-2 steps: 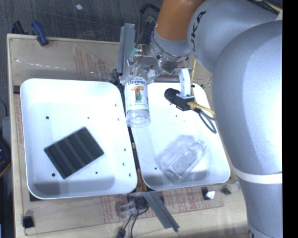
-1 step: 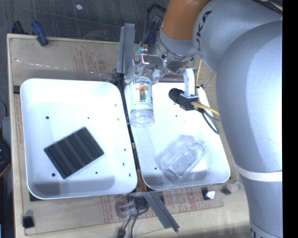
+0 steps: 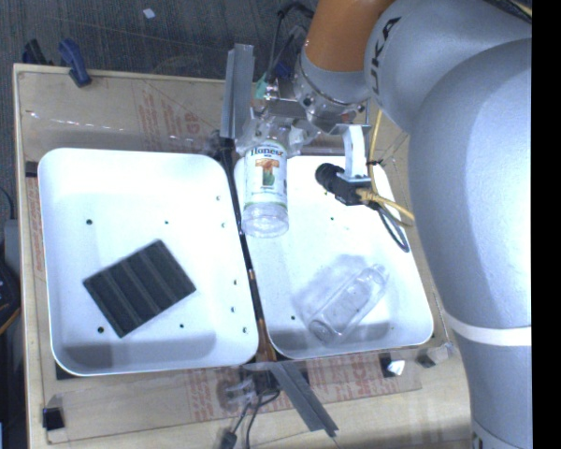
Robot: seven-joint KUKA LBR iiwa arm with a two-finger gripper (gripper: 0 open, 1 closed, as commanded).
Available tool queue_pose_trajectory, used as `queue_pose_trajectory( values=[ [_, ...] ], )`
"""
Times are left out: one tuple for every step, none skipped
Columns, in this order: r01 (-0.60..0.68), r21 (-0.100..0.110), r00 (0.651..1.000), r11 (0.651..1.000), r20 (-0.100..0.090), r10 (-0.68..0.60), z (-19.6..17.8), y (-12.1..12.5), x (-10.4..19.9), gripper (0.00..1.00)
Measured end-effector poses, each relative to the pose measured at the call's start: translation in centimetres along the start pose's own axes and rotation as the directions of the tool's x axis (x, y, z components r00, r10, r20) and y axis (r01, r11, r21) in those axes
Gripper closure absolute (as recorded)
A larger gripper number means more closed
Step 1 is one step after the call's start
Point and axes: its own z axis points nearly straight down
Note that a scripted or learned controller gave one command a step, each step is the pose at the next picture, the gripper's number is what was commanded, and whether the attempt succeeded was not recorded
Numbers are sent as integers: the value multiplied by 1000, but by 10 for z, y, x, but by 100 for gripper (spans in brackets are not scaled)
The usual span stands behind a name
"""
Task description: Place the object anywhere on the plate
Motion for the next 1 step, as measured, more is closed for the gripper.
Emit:
queue_pose_trajectory(
  values=[
    [-71, 1, 997, 997, 0, 71, 1, -1, 18, 100]
  ],
)
